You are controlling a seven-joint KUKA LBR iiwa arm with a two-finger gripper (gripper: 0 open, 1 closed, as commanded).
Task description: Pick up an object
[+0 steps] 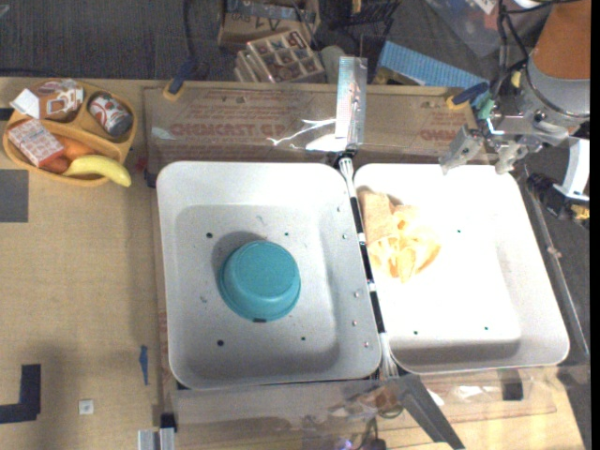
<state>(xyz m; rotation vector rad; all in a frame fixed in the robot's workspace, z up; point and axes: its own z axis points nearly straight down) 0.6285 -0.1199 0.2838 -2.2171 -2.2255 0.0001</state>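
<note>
A teal bowl (261, 279) lies upside down in the middle of the left bin (178, 251). At the left side of the right bin (487, 289), against the divider, is a crumpled yellow-orange object (403, 247) with a tan piece (375, 210) at its far end. My gripper (482, 156) hangs over the far rim of the right bin, to the right of and beyond the yellow object. Its two fingers stand apart, open, with nothing between them.
An orange tray (19, 143) with a banana (99, 167) and small packets sits at the far left on the bench. A cardboard strip (244, 125) runs behind both bins, with boxes and cables beyond it.
</note>
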